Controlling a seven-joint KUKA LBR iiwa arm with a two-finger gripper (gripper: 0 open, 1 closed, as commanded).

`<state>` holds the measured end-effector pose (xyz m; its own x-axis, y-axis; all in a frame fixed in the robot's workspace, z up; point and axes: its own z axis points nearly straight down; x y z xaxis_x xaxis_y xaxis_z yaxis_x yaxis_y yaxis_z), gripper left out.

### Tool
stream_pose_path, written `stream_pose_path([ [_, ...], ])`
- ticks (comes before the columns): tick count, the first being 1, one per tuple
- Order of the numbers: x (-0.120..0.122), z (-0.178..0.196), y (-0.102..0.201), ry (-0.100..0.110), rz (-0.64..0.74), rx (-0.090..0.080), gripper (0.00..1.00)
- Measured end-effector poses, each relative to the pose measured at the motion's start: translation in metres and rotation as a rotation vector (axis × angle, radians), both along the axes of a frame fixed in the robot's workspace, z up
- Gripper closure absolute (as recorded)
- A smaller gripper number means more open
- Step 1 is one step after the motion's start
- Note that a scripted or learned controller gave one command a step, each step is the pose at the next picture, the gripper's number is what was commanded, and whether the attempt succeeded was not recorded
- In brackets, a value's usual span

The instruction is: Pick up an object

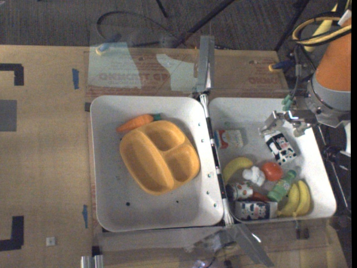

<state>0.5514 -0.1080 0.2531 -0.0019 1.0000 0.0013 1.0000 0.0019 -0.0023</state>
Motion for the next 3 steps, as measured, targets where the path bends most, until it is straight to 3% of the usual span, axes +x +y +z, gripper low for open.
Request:
stream_pose_path([
  [1, 0.022, -0.082, -0.041, -0.001, 0.216, 0.000, 0.00],
  [2, 0.031, -0.167, -0.085, -0.006, 0.116, -0.002, 0.00],
  [3, 0.030, -0.167, -0.085, -0.005, 0.116, -0.002, 0.00],
])
